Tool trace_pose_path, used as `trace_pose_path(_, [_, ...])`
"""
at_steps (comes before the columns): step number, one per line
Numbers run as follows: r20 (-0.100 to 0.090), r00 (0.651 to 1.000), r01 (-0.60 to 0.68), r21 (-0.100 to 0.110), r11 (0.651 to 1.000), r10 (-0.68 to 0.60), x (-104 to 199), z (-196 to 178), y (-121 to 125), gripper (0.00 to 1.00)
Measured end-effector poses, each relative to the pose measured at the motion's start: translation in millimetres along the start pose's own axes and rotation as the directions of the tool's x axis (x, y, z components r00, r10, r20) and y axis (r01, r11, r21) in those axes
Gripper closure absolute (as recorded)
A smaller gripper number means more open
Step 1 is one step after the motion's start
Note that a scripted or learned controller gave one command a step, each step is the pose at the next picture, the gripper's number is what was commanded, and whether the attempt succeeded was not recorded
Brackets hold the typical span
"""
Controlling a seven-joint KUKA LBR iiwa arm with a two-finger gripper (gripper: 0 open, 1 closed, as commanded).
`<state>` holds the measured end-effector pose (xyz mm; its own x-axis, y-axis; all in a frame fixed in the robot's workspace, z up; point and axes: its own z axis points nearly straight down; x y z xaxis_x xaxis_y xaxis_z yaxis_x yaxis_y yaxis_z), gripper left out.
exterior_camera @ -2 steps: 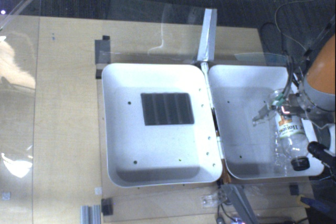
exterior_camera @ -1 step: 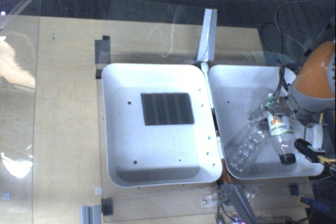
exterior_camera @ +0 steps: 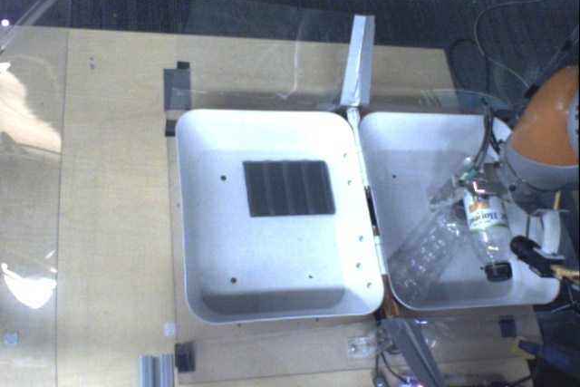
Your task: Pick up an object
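Note:
A small clear bottle (exterior_camera: 487,227) with a yellow-and-white label and a black cap lies in the right bin (exterior_camera: 408,149), near its right side. Beside it a larger clear plastic bottle (exterior_camera: 424,251) lies at a slant toward the bin's front. In the middle of the left bin (exterior_camera: 208,276) lies a dark grey ridged rectangular pad (exterior_camera: 288,188). The arm's orange band (exterior_camera: 548,127) shows at the right edge. My gripper (exterior_camera: 478,180) hangs low over the right bin, just above the top end of the labelled bottle; glare and the clear plastic blur it there.
A metal divider post (exterior_camera: 357,72) stands behind the seam between the bins. Clear plastic sheets (exterior_camera: 36,195) cover the bench at the left. Cables (exterior_camera: 521,9) trail at the upper right, and black and white hardware (exterior_camera: 541,245) sits by the right bin's right rim.

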<state>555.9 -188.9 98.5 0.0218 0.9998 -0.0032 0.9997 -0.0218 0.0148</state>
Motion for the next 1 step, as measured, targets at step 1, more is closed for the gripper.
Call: trace_pose_path(1, [-0.004,0.977,0.215,0.007,0.977,-0.215,36.3,-75.5,42.9,1.0])
